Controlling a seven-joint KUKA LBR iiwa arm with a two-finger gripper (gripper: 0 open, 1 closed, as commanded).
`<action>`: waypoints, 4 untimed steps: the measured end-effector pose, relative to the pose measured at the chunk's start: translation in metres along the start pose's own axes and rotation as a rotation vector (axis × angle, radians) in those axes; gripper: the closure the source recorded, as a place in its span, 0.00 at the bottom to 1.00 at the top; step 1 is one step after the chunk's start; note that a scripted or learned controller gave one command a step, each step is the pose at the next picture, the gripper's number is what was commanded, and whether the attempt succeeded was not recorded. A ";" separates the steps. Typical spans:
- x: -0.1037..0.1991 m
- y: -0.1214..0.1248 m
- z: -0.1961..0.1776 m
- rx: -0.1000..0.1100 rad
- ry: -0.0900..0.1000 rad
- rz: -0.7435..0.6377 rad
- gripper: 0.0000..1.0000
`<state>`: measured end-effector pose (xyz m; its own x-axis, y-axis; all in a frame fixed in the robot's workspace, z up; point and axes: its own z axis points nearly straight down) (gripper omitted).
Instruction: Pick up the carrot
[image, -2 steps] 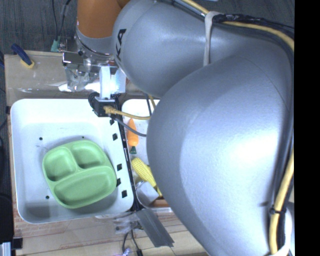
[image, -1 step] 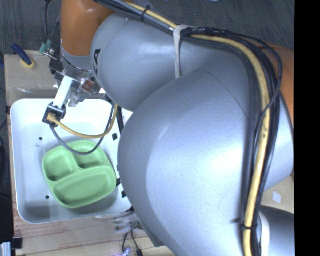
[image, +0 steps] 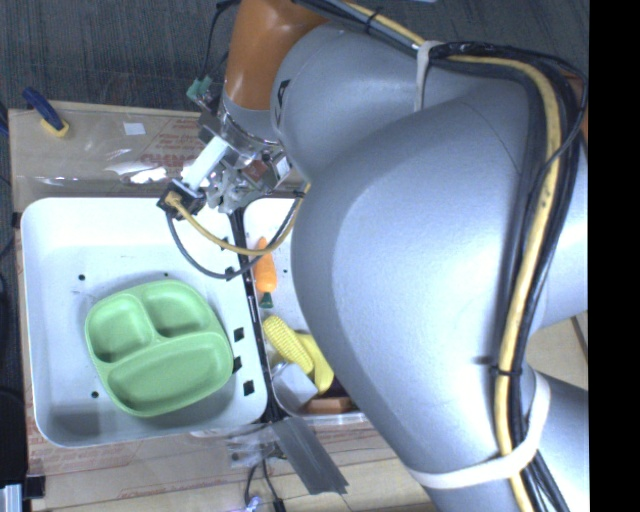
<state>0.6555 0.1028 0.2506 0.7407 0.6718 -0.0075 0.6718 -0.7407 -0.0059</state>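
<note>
The orange carrot (image: 265, 272) lies in the right bin (image: 284, 214), close to the divider between the two bins, and the big grey arm hides part of it. My gripper (image: 205, 180) sits at the far edge of the bins, over the back right corner of the left bin (image: 50, 300). It is up and to the left of the carrot, and nothing shows in its hold. A looping cable hangs from the wrist between the gripper and the carrot.
A green divided plate (image: 160, 345) lies in the left bin. A yellow corn cob (image: 295, 350) rests in the right bin nearer the front, with a brown item (image: 325, 405) beside it. The arm's bulk covers most of the right bin.
</note>
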 end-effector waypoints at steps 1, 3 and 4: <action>-0.018 -0.039 0.038 0.000 0.005 0.529 1.00; -0.108 -0.053 0.062 0.001 0.001 0.468 0.00; -0.117 -0.113 0.103 0.003 0.001 0.089 0.00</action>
<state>0.4918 0.1082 0.1488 0.7974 0.6034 -0.0068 0.6033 -0.7974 -0.0082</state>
